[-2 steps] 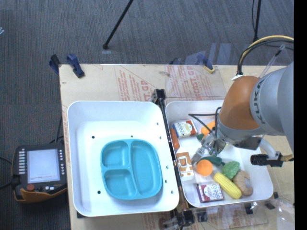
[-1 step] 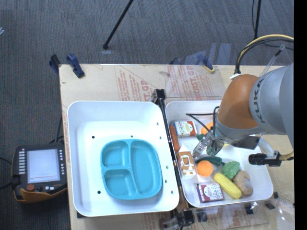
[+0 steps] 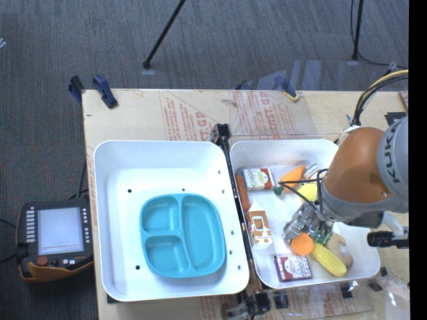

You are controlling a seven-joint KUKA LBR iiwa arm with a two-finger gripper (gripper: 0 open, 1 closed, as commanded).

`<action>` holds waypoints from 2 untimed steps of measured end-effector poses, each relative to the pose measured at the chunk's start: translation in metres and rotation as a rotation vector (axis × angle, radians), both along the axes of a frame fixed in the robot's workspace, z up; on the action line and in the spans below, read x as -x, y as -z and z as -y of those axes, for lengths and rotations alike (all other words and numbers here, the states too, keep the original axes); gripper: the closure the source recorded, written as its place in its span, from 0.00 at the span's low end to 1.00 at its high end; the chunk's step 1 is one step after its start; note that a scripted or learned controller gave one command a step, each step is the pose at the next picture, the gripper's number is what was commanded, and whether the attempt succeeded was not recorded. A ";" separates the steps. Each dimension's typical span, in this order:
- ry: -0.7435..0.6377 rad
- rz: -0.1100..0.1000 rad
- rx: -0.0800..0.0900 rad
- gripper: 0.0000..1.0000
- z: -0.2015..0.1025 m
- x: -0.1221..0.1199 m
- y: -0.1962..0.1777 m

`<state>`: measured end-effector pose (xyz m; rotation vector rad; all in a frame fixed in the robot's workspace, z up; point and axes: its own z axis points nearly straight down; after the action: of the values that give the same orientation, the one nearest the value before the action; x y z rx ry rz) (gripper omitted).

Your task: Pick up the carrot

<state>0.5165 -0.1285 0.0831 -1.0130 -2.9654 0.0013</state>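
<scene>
One carrot (image 3: 293,175) lies beyond the end effector (image 3: 303,227).

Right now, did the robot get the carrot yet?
Not yet. Done: the gripper is already down inside the right bin among the toy food. In hand: nothing I can see between its fingers. Left: the carrot lies near the bin's back, apart from the gripper, so it must move there, grab and lift.

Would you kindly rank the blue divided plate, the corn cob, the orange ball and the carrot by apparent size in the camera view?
1. Blue divided plate, by far the largest.
2. Corn cob.
3. Orange ball and carrot: too alike to rank, and the arm hides part of the carrot.
</scene>
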 end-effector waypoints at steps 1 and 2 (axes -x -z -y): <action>-0.003 -0.005 -0.003 1.00 -0.001 0.000 -0.005; -0.006 -0.011 -0.005 1.00 -0.001 -0.001 -0.011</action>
<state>0.5171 -0.1275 0.0937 -1.0000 -2.9570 -0.0007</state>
